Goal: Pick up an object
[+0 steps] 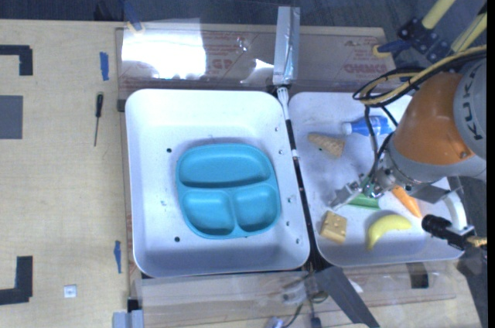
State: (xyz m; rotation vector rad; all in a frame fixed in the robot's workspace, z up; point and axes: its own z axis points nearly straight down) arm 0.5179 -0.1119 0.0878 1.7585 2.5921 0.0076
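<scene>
Glossy white plastic bins (147, 114), matt blue plastic tray (227, 189) — smooth, wood bench (54, 164).

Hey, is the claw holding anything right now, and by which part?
Cannot be told: the claw is low in the right bin beside a green piece.

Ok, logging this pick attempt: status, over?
Gripper low in right bin, nothing seen held. Green item, carrot, banana, cracker close by. Divided plate alone in left bin.

Divided tray (227, 189) in left bin (147, 117); banana (388, 228) in right bin (309, 114).
</scene>
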